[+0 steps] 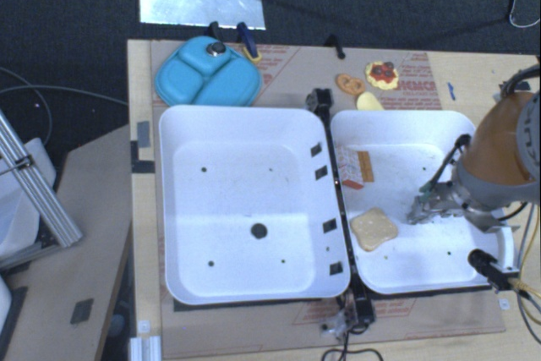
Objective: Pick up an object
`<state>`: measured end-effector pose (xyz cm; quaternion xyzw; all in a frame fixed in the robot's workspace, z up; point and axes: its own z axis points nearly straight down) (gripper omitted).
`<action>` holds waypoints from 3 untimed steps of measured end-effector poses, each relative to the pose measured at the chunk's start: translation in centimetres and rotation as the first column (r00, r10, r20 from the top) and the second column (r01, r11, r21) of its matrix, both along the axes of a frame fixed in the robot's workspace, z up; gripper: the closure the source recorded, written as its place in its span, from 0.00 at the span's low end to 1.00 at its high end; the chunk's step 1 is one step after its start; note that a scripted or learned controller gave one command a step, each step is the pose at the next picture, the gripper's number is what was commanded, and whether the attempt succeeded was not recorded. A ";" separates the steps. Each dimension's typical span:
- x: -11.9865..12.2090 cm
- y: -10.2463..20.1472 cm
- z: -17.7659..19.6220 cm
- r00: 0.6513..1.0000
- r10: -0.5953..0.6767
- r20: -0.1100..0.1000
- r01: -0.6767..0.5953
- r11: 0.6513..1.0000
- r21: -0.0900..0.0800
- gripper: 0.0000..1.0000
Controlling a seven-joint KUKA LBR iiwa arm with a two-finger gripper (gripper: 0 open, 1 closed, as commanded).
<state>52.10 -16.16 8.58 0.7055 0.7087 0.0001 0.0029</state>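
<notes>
Looking down from the fixed camera, the arm reaches in from three o'clock and hangs low over the right bin, with the gripper close above the bin floor at about the centre of that bin. Whether the tool is apart or together cannot be told at this slant, and nothing can be seen held in it.

Two things lie in the right bin. A tan slice of bread sits near the seven o'clock corner, just beside the gripper on its nine o'clock side and apparently not touching it. A small card with an orange edge lies flat toward ten o'clock, against the wall shared with the left bin.

Judging from this, the main risk is a miss: the gripper seems set to the three o'clock side of the bread, so closing there would likely catch only air. A sideways nudge could also push the bread toward the shared wall, where a clean hold is harder. The card is flat and thin, so it would probably slip out of any pinch.
</notes>
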 end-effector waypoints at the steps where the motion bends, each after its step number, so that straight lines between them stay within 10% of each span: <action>1: -1.7 -1.4 0.4 1.000 0.000 0.015 0.000 1.000 0.003 1.00; 2: -3.0 3.3 0.3 1.000 -0.002 0.014 0.002 1.000 -0.006 1.00; 3: 1.8 1.0 0.2 1.000 0.001 -0.002 -0.001 1.000 0.007 1.00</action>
